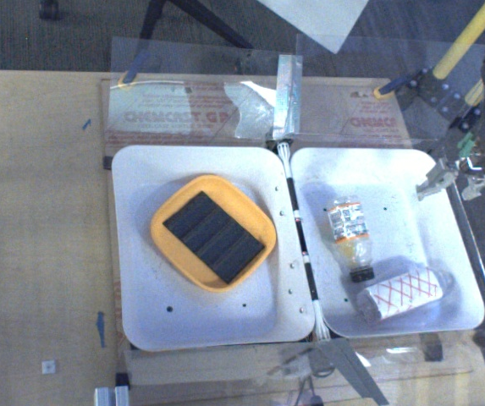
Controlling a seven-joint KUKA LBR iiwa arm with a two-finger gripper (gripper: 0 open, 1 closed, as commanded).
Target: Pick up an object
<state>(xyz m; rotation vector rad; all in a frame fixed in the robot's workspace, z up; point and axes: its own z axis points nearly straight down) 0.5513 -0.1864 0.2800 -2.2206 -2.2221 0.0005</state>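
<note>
Two candidates low in the right bin point(394, 163), small bottle point(349, 235) touching red-checked roll point(405, 291), gripper point(466, 163) up at right edge, jaw state impossible to tell, risking a slip off either rounded, rolling body on descent.

yellow tray point(212, 242) left bin point(140, 311), bottle point(349, 235) right bin point(394, 184)

You see little of the hand point(471, 163) before the right edge cuts it off, so its fingers can't be judged. Left of it, the small bottle's point(349, 235) label print is too small to read.
</note>
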